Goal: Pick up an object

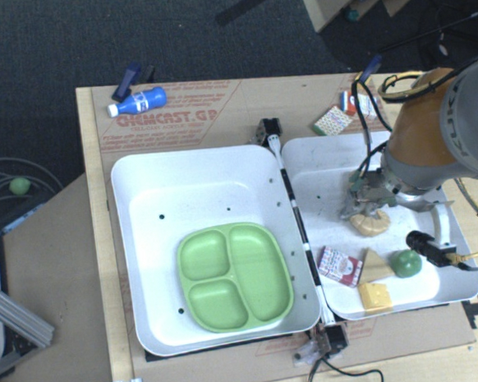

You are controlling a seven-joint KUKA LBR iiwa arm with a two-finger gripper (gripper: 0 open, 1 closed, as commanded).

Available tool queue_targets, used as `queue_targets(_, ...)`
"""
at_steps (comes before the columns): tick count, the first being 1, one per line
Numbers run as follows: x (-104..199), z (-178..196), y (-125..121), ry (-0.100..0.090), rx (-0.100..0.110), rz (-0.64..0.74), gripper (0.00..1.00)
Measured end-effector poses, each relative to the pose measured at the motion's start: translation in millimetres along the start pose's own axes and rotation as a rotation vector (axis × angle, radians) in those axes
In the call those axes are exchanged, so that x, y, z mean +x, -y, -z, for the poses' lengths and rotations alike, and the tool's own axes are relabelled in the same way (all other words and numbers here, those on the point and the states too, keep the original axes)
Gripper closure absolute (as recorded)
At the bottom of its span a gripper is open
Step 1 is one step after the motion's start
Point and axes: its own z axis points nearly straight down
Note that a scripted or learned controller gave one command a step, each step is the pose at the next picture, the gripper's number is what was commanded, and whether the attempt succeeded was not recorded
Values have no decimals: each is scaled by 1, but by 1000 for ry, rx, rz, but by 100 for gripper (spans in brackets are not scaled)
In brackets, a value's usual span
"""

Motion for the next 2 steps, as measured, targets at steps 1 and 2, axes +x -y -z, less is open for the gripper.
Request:
queue_targets(1,56,91,21,-1,-1,3,100)
queue_targets(2,97,133,46,-1,1,2,100)
